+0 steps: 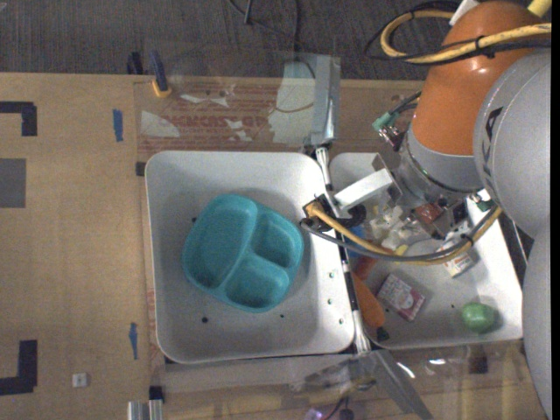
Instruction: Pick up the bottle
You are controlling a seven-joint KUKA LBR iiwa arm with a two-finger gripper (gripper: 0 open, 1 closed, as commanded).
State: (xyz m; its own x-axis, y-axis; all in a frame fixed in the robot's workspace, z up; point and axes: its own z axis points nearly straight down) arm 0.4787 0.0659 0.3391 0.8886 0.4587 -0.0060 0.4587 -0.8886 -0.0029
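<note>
A grey KUKA arm with its orange band (455,77) reaches down into the right-hand white bin (503,261), its tool (398,226) low among a clutter of small items and half buried under a loop of yellow and black cable (385,245). Whether the tool is open, closed or gripping anything cannot be told from here; wrist and cabling hide its tip. No bottle can be picked out with any certainty: pale, whitish objects (385,221) sit directly beneath the tool and one of them may be it, but they are too jumbled to name. Just below the tool lie an orange, carrot-like piece (367,300) against the bin wall and a small pink-and-white packet (401,296); farther off toward the bin's lower corner sits a green ball-like object (479,316). Across the divider from the tool, a teal divided plate (243,252) rests alone in the left bin (175,191). The risk, by my reckoning: in such crowding the tool may close on the wrong item, nudge the target aside, or snag the trailing cable.
</note>
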